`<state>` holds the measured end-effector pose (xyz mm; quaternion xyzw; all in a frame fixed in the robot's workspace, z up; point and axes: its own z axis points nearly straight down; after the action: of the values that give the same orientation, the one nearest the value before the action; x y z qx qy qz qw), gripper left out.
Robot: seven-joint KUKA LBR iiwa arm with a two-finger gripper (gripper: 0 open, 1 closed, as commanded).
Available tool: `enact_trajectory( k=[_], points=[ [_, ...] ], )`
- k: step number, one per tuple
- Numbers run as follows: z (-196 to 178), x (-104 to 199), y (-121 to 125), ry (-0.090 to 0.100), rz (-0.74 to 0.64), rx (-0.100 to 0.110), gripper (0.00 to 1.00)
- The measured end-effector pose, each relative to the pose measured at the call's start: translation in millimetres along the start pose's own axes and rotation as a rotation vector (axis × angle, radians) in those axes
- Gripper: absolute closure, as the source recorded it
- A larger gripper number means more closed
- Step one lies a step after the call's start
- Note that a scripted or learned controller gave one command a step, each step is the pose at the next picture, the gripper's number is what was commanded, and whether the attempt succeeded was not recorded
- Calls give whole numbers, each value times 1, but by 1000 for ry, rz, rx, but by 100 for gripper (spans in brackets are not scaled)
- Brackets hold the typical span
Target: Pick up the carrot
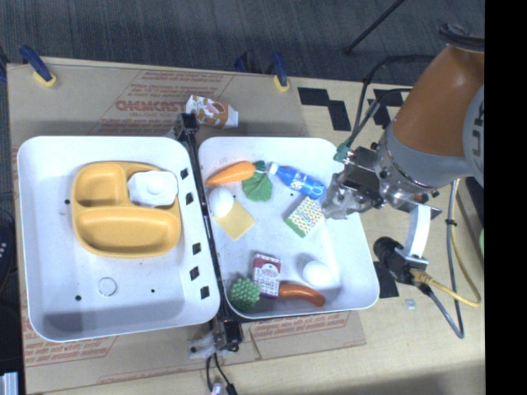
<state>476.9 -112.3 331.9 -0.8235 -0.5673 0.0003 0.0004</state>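
The carrot [231,173] is orange with a green leafy end [258,187]. It lies near the back left corner of the right bin [362,245], pointing towards the divider. My gripper [338,203] hangs over the right side of that bin, well to the right of the carrot. It is just beside a green and yellow packet [305,216]. Nothing of the carrot is near it.
The right bin also holds a blue bottle [297,180], a white egg [221,202], a yellow cheese slice [237,220], a red box [266,273], a green knobbly piece [243,291], a red-orange sausage [301,292] and another egg [318,273]. A yellow divided plate [123,220] sits in the left bin [49,303].
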Motion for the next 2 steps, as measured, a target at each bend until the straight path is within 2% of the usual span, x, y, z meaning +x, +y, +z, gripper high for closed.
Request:
enact_trajectory(
  k=[1,2],
  points=[
    [114,6,-4,0,236,6,100],
    [116,102,-40,0,282,7,100]
  ],
)
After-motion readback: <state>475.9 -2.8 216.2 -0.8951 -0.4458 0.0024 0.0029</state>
